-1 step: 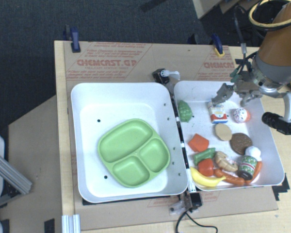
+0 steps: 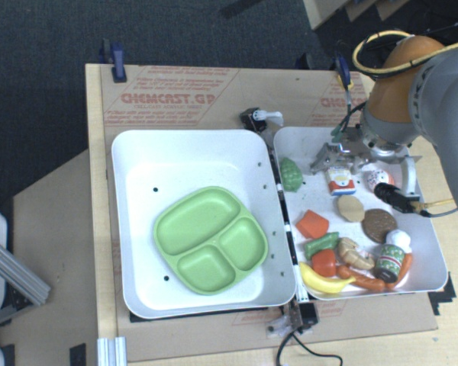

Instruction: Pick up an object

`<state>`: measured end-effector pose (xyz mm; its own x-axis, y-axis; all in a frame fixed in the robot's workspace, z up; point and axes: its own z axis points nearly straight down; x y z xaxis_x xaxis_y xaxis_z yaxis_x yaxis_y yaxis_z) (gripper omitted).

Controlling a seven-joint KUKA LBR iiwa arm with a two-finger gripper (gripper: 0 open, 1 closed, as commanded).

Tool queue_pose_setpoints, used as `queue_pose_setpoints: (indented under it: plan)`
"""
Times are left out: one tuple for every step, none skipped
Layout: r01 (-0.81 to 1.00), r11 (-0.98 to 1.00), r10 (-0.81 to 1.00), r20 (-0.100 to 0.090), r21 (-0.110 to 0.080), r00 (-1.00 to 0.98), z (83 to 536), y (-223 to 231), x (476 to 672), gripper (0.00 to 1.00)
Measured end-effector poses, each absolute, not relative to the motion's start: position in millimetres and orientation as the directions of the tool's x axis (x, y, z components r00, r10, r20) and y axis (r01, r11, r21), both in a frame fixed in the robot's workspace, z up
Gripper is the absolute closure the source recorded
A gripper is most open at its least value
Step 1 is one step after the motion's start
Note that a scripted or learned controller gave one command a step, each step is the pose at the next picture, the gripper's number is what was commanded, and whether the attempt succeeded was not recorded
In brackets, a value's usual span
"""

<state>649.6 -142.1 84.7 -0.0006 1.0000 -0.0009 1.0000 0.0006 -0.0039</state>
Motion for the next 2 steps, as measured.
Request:
queue_pose_setpoints:
  plan:
    - [1.000, 0.000, 1.000, -0.002, 0.005, 0.000, 104.3, -142.0, 651.1, 1.00]
    - [1.000, 0.009, 1.000, 0.002, 0.010, -0.009, 191.0, -59.1, 635.7, 1.00]
